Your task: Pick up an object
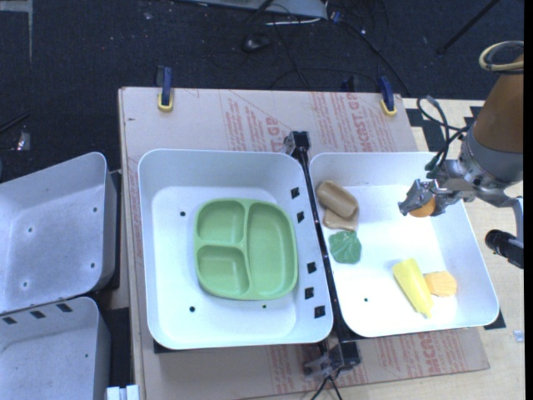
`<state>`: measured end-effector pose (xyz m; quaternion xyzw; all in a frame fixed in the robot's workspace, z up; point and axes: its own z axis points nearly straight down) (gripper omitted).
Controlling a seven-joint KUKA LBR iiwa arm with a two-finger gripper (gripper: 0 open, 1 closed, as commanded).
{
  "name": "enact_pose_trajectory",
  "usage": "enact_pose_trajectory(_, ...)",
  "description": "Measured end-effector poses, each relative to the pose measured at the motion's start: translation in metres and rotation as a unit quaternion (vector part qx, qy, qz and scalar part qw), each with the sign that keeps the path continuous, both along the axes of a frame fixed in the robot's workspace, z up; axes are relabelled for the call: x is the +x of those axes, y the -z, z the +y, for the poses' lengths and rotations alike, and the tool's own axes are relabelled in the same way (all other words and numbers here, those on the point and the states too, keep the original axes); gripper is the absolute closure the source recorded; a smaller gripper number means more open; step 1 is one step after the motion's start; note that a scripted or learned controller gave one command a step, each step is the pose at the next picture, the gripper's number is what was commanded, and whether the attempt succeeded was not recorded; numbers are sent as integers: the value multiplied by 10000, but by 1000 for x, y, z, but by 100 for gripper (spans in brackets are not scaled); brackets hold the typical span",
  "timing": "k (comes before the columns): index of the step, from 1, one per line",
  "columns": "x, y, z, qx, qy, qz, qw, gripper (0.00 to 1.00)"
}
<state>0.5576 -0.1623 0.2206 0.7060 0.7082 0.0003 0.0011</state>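
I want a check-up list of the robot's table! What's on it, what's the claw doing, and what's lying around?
Surface: board bench with two white bins, left bin and right bin, side by side.
Job's things: tan bread-like piece, green leafy piece, yellow piece and orange block, all in the right bin.
Clutter: green divided plate in the left bin.
Grippers: gripper over the right bin's far right side, an orange thing at its jaws; grip unclear.
Cables: black cables on the floor behind the bench.
Surroundings: dark floor, spare white bins to the left, clamps on the bench edge.
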Motion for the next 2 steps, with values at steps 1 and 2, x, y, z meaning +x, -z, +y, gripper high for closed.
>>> enact_pose_trajectory(1,1,-18,0,0,2,-2,10000,100)
enact_pose_trajectory(2,-7,-18,42,7,-8,15,10000,100)
